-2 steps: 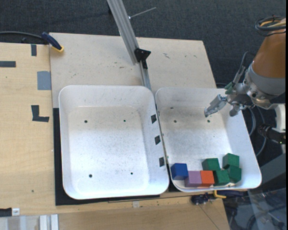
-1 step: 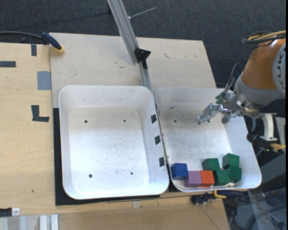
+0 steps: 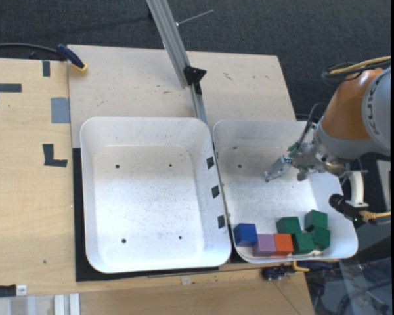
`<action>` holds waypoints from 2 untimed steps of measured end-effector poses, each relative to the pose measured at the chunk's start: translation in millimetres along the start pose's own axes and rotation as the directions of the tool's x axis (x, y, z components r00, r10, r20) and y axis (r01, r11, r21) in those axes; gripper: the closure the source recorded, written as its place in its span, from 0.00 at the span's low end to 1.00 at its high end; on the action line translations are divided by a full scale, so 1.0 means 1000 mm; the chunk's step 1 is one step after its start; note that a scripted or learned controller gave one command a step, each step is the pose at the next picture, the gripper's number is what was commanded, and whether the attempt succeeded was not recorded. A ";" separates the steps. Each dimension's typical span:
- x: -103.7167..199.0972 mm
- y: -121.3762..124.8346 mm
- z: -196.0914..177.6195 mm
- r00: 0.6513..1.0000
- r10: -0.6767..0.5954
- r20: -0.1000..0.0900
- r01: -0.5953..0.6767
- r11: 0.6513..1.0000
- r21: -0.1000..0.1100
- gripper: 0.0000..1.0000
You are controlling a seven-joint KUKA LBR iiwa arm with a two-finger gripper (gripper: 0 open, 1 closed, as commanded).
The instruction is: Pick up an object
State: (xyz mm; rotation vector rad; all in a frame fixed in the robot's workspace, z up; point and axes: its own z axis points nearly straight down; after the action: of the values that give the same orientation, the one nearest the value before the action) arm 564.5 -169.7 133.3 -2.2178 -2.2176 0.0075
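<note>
The gripper [image 3: 274, 172] hangs over the right bin [image 3: 249, 136], holding nothing visible; its finger spread cannot be told

The arm [image 3: 361, 120] is grey with an orange band; behind the metallic gripper [image 3: 276, 170], yellow cable runs.
</note>
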 end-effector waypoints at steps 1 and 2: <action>0.001 0.002 -0.013 1.000 -0.002 0.000 0.002 1.000 -0.005 1.00; 0.001 0.000 -0.055 1.000 -0.001 0.001 0.001 1.000 -0.010 1.00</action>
State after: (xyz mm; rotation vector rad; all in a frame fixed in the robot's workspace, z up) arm 565.3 -168.4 188.5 -2.2215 -2.2245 -0.0024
